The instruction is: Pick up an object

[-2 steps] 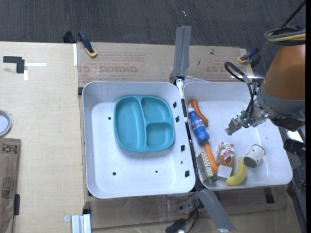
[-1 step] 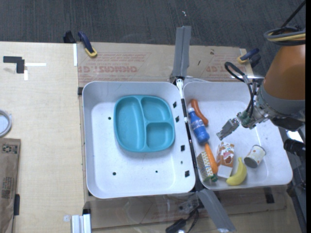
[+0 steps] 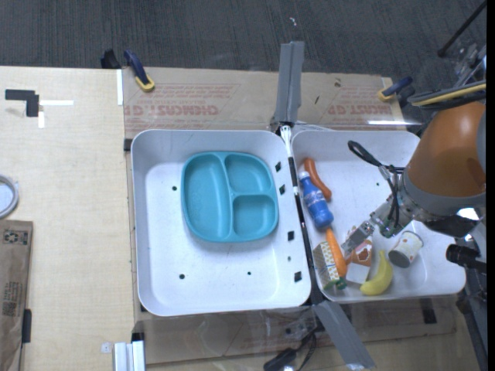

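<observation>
1. You are looking down on two white bins set side by side on the bench. The left bin (image 3: 151, 230) carries a blue divided plate (image 3: 230, 196), lying flat toward the bin's far right part, closer to the divider than to the left wall.
2. The right bin (image 3: 363, 141) holds the loose things, bunched along its left wall and near edge.
3. By the left wall you see a blue bottle (image 3: 315, 203) lying on its side, with an orange piece (image 3: 317, 178) touching it on the far side.
4. Toward the near left corner lies a carrot (image 3: 335, 257), next to a pale block with orange marks (image 3: 326, 263).
5. A banana (image 3: 378, 276) lies at the near edge, and a small white cup (image 3: 405, 249) is tipped on its side just beside it, toward the right.
6. A black looped thing (image 3: 365, 155) lies toward the far edge.
7. The arm comes in from the right; its gripper (image 3: 358, 239) is low over the near part of the right bin, between carrot and cup, just above the banana.
8. You cannot tell how the jaws stand, and nothing visibly sits between them.
</observation>
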Available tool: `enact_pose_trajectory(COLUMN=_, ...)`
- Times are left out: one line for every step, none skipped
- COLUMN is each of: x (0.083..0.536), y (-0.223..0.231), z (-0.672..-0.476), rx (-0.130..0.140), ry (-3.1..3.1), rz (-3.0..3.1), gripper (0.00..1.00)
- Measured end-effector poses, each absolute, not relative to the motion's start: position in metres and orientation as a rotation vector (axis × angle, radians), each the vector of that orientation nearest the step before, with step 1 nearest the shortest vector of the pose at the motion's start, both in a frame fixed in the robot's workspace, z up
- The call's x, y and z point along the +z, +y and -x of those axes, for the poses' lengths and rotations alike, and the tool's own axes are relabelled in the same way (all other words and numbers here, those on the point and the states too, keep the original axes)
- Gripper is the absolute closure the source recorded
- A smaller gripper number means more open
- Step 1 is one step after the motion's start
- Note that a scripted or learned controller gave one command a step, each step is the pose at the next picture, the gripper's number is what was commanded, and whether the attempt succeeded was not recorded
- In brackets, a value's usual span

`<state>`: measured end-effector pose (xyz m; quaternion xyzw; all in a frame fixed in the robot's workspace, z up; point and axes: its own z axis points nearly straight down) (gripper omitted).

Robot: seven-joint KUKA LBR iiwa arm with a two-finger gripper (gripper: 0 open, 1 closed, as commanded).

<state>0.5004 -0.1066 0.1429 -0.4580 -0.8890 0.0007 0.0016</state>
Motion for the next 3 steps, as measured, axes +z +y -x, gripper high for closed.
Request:
enact_pose_trajectory(x=0.100, y=-0.104, z=-0.489, rx=-0.007, ry=-2.801, rz=1.463, gripper=0.00)
enact_pose_trajectory(x=0.107, y=-0.106, z=-0.489, rx=-0.005, ry=-2.799, rz=1.472, gripper=1.00)
enact_pose_trajectory(x=0.227, y=-0.022, z=-0.522, rx=0.003, ry=-2.768, rz=1.483, gripper=1.00)
